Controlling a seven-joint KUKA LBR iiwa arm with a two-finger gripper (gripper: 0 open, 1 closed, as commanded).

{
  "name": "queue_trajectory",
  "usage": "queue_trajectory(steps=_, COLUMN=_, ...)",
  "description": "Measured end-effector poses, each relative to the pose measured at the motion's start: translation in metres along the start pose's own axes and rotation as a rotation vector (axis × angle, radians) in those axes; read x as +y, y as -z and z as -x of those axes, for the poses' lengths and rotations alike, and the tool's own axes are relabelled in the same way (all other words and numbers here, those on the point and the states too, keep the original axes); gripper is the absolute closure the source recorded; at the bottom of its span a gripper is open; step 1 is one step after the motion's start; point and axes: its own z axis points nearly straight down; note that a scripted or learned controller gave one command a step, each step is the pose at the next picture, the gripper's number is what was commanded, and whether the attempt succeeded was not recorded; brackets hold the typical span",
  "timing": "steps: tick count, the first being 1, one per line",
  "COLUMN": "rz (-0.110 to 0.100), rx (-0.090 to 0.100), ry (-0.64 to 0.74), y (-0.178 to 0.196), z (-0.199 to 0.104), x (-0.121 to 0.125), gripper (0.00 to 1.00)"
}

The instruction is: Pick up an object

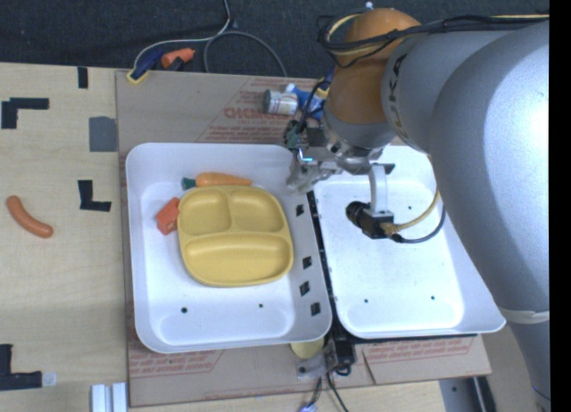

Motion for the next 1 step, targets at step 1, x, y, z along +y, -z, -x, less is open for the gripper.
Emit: queue_trajectory(steps=1, rz=0.0, rx=-0.003, ry=-0.008, y=0.0, z=0.0157, x=0.0008, gripper=1.0)
